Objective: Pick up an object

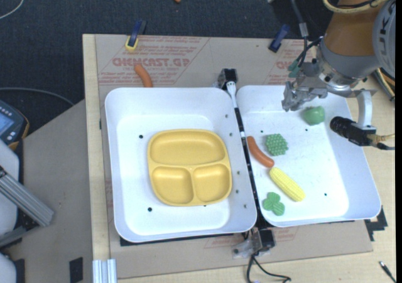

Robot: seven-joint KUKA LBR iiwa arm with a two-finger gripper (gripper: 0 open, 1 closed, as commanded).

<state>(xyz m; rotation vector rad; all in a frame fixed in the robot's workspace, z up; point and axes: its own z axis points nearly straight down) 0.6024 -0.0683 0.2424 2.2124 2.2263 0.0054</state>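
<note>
- Although my tool (pixel 295 101) hangs low over the right bin (pixel 352 203), near its 12 o'clock edge, I judge that the pick is not yet done: no object sits between the fingers.
- Whether the fingers are spread or pressed together, I cannot tell; they are small and dark from this slant.
- The nearest object is a light green lump (pixel 313 114), just beside the tool at its 4 o'clock, lying on the bin floor.
- Other candidates lie toward 7 o'clock of the tool: a green knobbly ball (pixel 276 144), a sausage (pixel 259 151), a corn cob (pixel 287 184) and a small leafy green piece (pixel 273 203).
- The left bin (pixel 125 150) carries a yellow divided plate (pixel 188 167).
- What is left, as I judge it: to close on one thing and to lift it clear.
- On the cardboard (pixel 182 56) under the bins, red printing reads about like "CHEMCAST GP"; the smaller lines are too fine to read.
</note>
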